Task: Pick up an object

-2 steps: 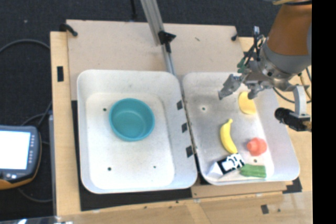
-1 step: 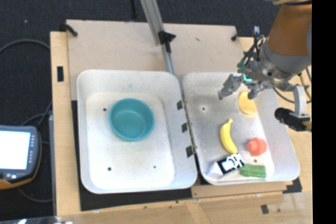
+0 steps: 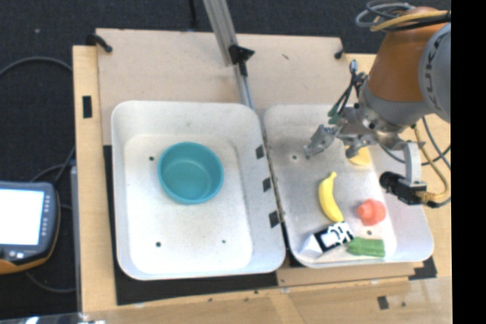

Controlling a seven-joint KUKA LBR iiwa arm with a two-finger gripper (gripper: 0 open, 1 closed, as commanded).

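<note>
Two white bins sit side by side on the table [image 3: 175, 72]; the left bin [image 3: 137, 254] has a teal bowl [image 3: 190, 172] alone near its middle, well apart from anything I could reach for now. All the small pieces are gathered in the right bin [image 3: 292, 133], toward its near and right side: a banana [image 3: 329, 196] lying roughly lengthwise, a red round object [image 3: 371, 211] just to its right, a green piece [image 3: 366, 246] along the near wall, and a black-and-white block [image 3: 332, 237] touching the banana's lower end. A yellow object [image 3: 360, 156] peeks out from under my wrist. My tool [image 3: 319, 142] hangs over the bare upper part of the right bin, tilted toward the left, with nothing between its fingers; how far apart they stand I cannot tell at this angle. I judge the banana the likeliest pick, since it lies nearest below the tool and has open floor on its left. The block crowding its end could snag a grasp taken too low along it
</note>
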